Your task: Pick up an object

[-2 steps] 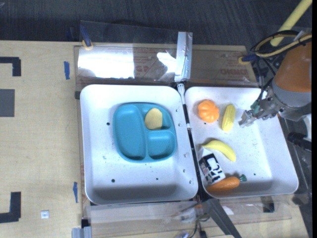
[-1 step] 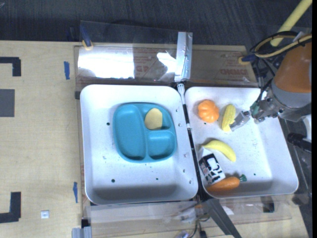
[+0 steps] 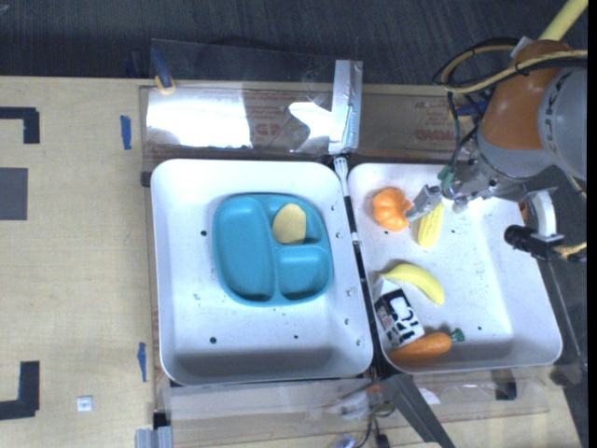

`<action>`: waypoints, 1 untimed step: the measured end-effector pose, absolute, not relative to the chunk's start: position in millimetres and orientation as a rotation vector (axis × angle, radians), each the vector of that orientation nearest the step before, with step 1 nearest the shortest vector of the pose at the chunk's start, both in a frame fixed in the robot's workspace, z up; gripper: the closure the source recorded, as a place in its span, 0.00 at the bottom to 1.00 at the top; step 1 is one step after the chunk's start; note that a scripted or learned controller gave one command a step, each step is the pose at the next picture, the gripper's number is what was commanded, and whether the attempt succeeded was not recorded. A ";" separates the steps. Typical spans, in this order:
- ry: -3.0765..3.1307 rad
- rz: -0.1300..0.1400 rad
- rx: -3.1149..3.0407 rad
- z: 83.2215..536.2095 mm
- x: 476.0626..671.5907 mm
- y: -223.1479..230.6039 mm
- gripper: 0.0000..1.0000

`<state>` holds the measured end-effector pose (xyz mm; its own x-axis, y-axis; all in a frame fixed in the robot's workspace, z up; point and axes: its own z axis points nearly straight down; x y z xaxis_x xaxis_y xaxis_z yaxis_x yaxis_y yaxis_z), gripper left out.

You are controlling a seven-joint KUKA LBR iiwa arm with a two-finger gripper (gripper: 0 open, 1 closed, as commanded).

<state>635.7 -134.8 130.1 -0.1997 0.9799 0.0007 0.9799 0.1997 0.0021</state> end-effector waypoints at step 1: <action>2.217 0.003 2.220 159.6 619.3 -187.4 0.00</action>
